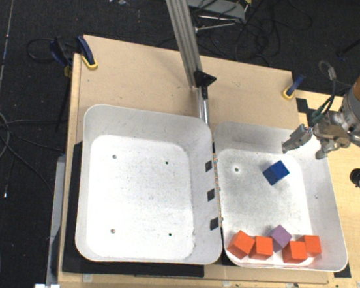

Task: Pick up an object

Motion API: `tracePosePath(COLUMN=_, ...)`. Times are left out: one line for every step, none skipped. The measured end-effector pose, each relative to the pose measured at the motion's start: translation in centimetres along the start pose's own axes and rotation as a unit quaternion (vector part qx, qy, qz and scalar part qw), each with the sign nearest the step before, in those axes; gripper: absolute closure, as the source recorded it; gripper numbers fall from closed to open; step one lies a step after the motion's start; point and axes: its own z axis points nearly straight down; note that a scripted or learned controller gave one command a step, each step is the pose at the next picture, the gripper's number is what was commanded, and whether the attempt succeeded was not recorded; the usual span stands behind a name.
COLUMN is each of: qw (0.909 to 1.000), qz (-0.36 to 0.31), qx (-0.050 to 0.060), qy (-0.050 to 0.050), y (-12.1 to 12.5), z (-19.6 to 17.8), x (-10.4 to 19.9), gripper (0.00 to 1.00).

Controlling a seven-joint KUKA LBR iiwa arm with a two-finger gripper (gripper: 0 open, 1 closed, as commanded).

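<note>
A blue cube [276, 172] lies tilted in the upper middle of the right bin [330, 199]. Along that bin's near rim sit several orange blocks [241, 244] and a purple block [281, 236] among them. My gripper [310, 142] hangs over the right bin's far right corner, above and to the right of the blue cube. Its two fingers [296, 138] are spread apart with nothing between them.
The left bin [104, 123] sits beside the right one on the wooden bench. A slanted metal pole [185, 32] runs from the top down to the gap between the bins. Clamps sit at the bench's far corners.
</note>
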Motion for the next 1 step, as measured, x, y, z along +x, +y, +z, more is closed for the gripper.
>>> tracePosePath(qw=1.0, qz=0.0, qx=0.003, qy=0.001, y=2.28, z=15.79, x=-0.89, gripper=0.0)
